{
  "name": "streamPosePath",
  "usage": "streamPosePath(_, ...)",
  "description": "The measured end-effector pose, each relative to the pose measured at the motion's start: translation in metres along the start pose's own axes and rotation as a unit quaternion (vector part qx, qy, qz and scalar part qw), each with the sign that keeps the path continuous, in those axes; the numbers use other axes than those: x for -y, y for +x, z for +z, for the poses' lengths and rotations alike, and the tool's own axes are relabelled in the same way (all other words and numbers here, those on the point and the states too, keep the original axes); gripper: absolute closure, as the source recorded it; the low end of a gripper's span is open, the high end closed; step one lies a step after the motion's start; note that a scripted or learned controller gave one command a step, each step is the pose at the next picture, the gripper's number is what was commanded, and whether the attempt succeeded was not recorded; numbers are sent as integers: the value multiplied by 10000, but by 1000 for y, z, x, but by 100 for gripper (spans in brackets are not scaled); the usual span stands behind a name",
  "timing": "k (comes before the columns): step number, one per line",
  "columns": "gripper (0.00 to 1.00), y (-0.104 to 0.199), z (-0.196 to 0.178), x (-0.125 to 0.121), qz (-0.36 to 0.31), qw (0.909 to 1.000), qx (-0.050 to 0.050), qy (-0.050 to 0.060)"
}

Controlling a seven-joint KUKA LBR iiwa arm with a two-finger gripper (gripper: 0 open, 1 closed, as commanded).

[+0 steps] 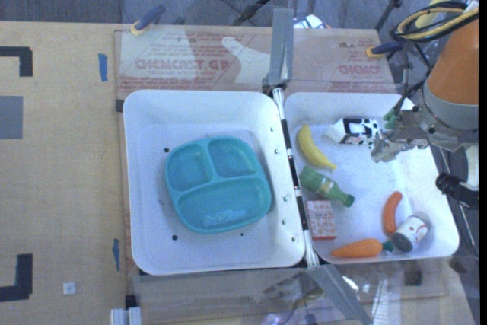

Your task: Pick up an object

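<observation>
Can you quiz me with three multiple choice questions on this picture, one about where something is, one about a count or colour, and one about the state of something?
1. Where does the teal divided plate lie?
A. In the left bin
B. In the right bin
C. On the floor

2. How many compartments does the plate have?
A. One
B. Three
C. Five

3. How does the green bottle sit in the right bin?
A. Standing upright
B. Lying on its side
C. Held up in the air

Answers:
1. A: the plate rests on the floor of the left bin, apart from the food items.
2. B: two small sections sit at the top and one wide section below.
3. B: the bottle lies flat between the banana and the small red carton, while the pincer is over the upper right part of that bin.
</observation>
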State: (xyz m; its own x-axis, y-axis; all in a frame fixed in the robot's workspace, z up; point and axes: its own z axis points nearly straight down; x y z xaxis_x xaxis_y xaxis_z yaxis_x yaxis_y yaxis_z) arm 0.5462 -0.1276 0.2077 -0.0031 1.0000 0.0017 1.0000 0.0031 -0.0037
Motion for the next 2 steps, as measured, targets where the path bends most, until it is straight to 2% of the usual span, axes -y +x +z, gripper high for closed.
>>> streamPosePath(1, 0, 0, 0, 0, 2, 10000, 0, 1)
streamPosePath(2, 0, 26, 67, -8, 1737, 9848, -4, 14)
